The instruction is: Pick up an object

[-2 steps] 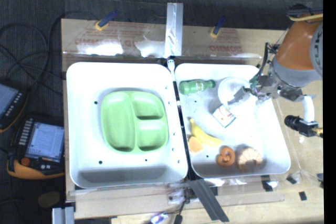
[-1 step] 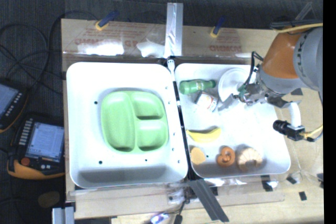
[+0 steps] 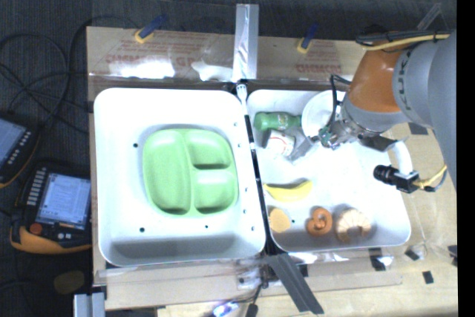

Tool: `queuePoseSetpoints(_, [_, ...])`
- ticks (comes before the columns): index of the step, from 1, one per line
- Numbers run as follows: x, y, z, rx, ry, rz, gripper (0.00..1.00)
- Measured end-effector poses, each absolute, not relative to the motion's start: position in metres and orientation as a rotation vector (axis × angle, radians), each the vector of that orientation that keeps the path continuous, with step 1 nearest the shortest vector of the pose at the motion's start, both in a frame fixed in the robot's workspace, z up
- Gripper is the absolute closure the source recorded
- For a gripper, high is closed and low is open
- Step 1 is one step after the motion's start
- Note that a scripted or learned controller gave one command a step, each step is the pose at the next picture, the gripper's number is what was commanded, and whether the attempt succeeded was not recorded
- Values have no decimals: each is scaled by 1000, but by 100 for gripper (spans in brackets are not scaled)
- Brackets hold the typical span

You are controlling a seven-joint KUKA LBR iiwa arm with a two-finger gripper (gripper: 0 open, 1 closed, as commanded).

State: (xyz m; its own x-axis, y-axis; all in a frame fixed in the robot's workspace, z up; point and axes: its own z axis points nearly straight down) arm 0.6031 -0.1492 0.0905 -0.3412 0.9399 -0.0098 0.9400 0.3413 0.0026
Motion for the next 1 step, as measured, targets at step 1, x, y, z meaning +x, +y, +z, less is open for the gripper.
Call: queuePoseSetpoints(1, [514, -123, 90, 1510, 2738, 6, 0])
